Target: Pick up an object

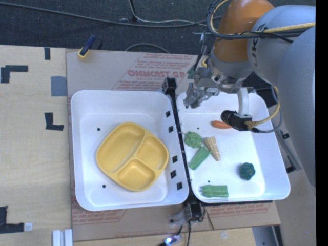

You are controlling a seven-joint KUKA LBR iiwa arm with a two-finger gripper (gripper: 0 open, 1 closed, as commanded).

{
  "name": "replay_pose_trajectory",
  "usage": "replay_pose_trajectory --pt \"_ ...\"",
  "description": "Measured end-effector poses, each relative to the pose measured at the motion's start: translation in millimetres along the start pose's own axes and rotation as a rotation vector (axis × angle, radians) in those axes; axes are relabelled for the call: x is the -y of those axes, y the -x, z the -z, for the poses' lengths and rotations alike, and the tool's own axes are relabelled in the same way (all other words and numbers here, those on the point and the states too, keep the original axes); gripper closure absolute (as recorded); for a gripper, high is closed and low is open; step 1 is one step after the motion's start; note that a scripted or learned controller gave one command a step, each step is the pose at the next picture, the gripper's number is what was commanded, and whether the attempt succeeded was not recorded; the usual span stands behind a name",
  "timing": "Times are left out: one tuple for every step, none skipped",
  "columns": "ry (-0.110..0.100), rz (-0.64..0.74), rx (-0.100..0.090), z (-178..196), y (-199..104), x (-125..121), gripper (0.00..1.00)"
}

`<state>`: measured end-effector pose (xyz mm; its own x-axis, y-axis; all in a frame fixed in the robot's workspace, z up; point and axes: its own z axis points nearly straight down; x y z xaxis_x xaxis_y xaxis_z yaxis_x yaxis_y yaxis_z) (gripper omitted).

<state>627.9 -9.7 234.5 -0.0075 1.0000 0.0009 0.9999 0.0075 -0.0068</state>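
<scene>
My gripper [197, 99] hangs over the far left corner of the right bin [266, 188], open, with nothing between its fingers. Below and to its right lies a small orange carrot [220, 124]. Nearer the bin's middle sit a green leafy piece [192, 139], a long green pod [199, 158] and a pale yellow corn piece [213, 148], all close together. A dark green ball [247, 170] rests at the right, and a green ridged block [214, 190] lies by the front wall.
The left bin [82, 137] holds a yellow divided plate [132, 155]. A black divider with clips [176, 137] runs between the bins. The grey arm with its orange band [241, 19] and a black cable [241, 120] reach over the right bin's far side.
</scene>
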Motion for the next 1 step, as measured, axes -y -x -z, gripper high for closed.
replay_pose_trajectory --pt "0.0 0.001 0.0 -1.7 -63.0 5.1 1.0"
